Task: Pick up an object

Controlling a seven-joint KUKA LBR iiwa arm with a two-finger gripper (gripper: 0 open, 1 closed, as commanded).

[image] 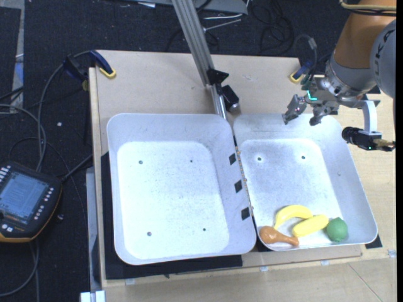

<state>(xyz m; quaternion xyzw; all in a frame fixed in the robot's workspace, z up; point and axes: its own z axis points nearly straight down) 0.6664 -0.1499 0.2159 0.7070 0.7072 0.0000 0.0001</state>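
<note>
Gripper [303,111] hangs over the far edge of the right bin [352,168], near that bin's far right corner, its two fingers spread apart with nothing between them. The pickable things all lie well apart from it, crowded into the near right corner of the same bin: two yellow bananas [301,220], one curved above the other and touching or nearly so; an orange-brown pear-shaped piece [277,235] just to their left against the near wall; a green lime-like ball [337,229] just to their right, close to the corner. The left bin [126,168] carries no candidates. We judge the step in hand to be the approach, with no descent begun. To do it well we would carry the open fingers across the bin floor toward the near right corner and settle on one target before lowering. The green ball looks the cleanest choice, standing a little free of the bananas, though the sloping wall beside it may crowd one finger. For a banana, we would close across its narrow width, not its length. The items look like smooth, light plastic toys, likely to slip or roll if pinched off-centre, so a centred, vertical descent matters.
</note>
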